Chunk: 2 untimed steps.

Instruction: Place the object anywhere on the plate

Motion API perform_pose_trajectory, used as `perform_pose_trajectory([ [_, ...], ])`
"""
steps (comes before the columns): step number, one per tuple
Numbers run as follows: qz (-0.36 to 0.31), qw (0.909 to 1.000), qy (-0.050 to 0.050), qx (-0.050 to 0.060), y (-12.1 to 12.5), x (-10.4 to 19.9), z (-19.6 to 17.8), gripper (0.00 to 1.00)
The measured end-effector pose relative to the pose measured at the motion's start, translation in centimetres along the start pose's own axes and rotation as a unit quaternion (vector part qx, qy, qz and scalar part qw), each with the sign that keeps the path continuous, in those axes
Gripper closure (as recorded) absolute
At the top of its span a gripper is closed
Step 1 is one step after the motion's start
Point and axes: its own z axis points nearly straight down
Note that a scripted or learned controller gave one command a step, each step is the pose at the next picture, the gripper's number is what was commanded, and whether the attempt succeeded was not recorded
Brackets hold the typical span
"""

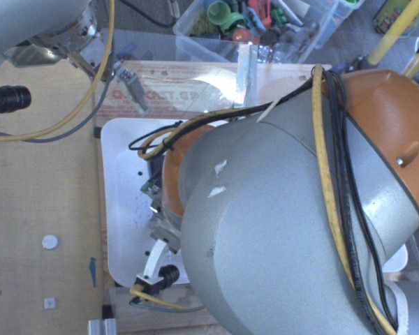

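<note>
my arm (pixel 286 222) covers most of the counter: a smooth grey shell with an orange band (pixel 384 124) toward the right, and yellow and black cables (pixel 335 180) strapped along its top. it reaches across to the left white bin (pixel 119 187), of which i can see the rounded near-left corner, the left rim and part of the far rim. the bare strip of bin floor along that left rim is the one open stretch of bin in sight; it is glossy white with a few small dark specks.

my wrist assembly (pixel 160 222) hangs over the bin's left half, a stack of metal brackets, a small green circuit board and a white bracket ending in a black fitting near the bin's near-left corner. the jaws are hidden under this hardware, so i cannot tell how far apart they stand or whether they have hold of anything. i cannot make out the plate or the object to be placed; my arm covers the area where they would lie.

left of the bin the counter (pixel 42 187) is tan, matte board, carrying a small white disc (pixel 49 241). beyond the far edge stands a clear plastic tub (pixel 265 12) packed with mixed coloured toys.
</note>
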Motion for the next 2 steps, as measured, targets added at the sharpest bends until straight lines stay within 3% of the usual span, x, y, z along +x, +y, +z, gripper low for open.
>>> perform_pose_trajectory([
  [2,0.000,1.0000,0.000,0.000,0.00,0.00,0.00,0.00],
])
